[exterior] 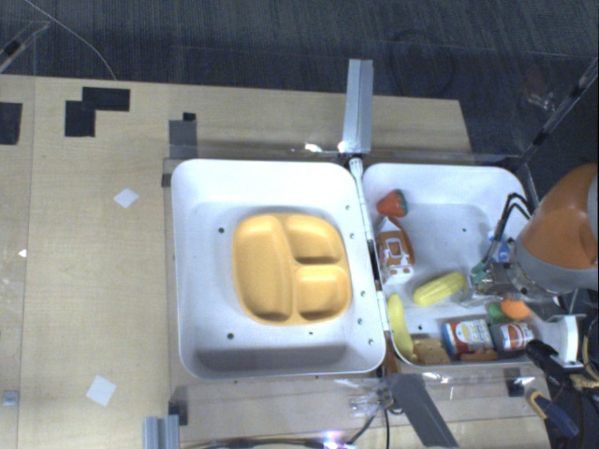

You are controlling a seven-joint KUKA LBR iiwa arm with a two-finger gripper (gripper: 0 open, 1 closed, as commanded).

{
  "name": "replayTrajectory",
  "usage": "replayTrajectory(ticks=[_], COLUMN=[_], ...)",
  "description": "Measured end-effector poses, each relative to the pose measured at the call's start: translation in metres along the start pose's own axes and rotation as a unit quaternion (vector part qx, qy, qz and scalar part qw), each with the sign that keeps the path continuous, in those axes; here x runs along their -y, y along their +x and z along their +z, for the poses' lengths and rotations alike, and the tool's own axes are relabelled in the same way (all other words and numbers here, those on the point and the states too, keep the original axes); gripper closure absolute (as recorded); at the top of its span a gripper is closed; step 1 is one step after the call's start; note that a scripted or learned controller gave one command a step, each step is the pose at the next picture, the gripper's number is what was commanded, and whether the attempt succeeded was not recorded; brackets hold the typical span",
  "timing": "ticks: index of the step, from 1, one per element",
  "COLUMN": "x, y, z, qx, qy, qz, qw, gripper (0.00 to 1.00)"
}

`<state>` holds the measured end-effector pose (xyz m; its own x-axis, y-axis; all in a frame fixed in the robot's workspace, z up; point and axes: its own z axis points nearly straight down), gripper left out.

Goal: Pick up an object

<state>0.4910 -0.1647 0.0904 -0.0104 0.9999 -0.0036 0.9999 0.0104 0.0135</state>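
The right bin (440,187) holds several objects. A red strawberry-like toy (393,202) lies at its far left, with an orange carton (397,253) below it. A yellow corn cob (438,289) sits mid-bin. A banana (396,324) lies along the left wall. A labelled bottle (482,335) lies on its side near the front, a brown piece (430,351) to its left. My gripper (490,277) hangs low over the bin's right side, just right of the corn and above a small orange piece (515,309).
The left bin (201,344) holds a yellow divided tray (288,267). A metal post (358,106) stands behind the seam between the bins. The arm's orange band (566,223) overhangs the right bin's right wall. Cables and clamps sit at the front right corner.
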Motion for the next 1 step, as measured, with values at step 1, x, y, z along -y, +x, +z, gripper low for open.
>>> replayTrajectory(ticks=[1], x=[-0.0263], y=[-0.0422], z=[-0.0476], qx=[0.0], qy=[0.003], qz=[0.042], qw=[0.9991], gripper=[1.0])
